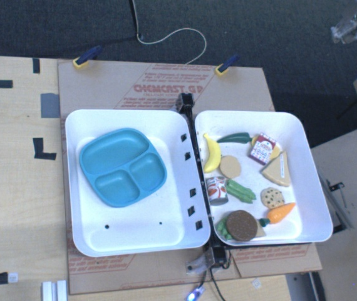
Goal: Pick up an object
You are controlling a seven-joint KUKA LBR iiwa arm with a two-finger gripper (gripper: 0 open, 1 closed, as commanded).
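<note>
While the toy foods wait in the right bin [304,144], nothing is holding any of them. A yellow banana [211,153] lies by the bin's left edge, near the far left corner. Just beside its top end lies a dark green pepper [233,138], close to the far edge. A little red and white box [262,148] sits next to the pepper. A pale wedge of sandwich [278,169] lies just below the box, nearer the right edge. A round tan cracker [230,167] touches the banana's lower end. A small can [217,190] stands by the left edge, with a green pea pod [240,191] just beside it. A chip cookie [271,197] lies near the middle, and an orange carrot [280,212] lies just under it. A brown round burger [241,225] sits at the near edge, by the near left corner.

The gripper [347,25] is a grey blur way up at the top right, over the dark floor, well apart from both bins. It is too blurry to tell if it is open or closed.

The left bin [78,231] holds a blue plate [123,167] with three sections, close to its far left corner. Both bins rest on a sheet of cardboard [160,86] on the wooden bench [9,199].
</note>
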